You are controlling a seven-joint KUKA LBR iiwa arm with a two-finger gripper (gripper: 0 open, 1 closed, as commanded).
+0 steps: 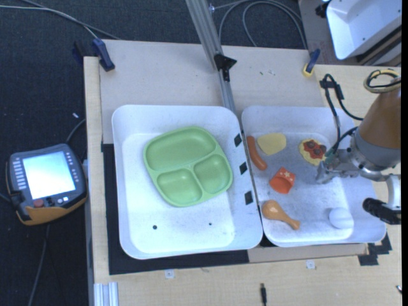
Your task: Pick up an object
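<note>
Pizza slice (313,150) lies near the right bin's (299,234) rim, claw (326,169) beside it.

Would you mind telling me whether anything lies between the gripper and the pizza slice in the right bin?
Nothing visible does. The gripper sits right beside the pizza slice, at its lower right edge, with no other item between them. The orange block, the sausage and the white egg all lie clear of that spot.
</note>
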